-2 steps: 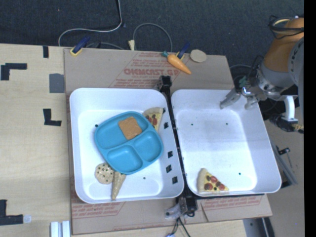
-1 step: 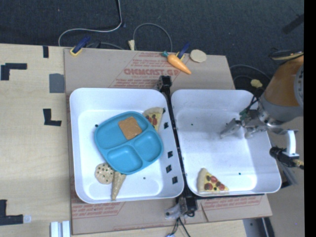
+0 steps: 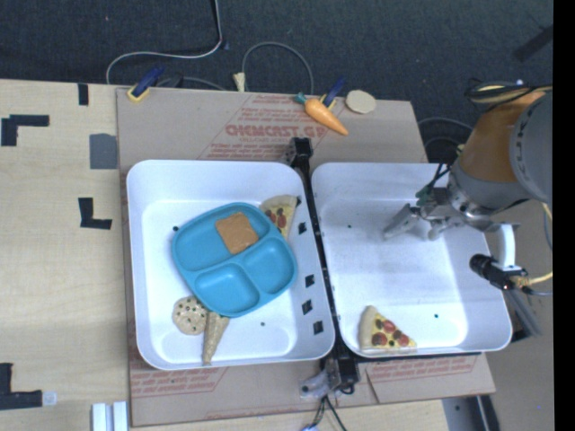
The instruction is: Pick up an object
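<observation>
My gripper [image 3: 400, 225] reaches in from the right and hangs over the upper middle of the right bin [image 3: 449, 191], its fingers spread with nothing between them. A pizza slice [image 3: 384, 329] lies at the right bin's front left, well below the gripper. In the left bin [image 3: 144, 241] a blue divided plate [image 3: 235, 259] carries a tan toast square [image 3: 237, 233]. A second pizza slice [image 3: 281, 212] pokes out from the plate's upper right. A cookie [image 3: 189, 314] and an ice-cream cone [image 3: 213, 334] lie at the plate's lower left.
A toy carrot [image 3: 324, 115] and a pale round disc [image 3: 361, 102] lie on the cardboard behind the bins. Black clips [image 3: 299, 153] join the bins along their shared wall. Cables trail across the dark floor at the back.
</observation>
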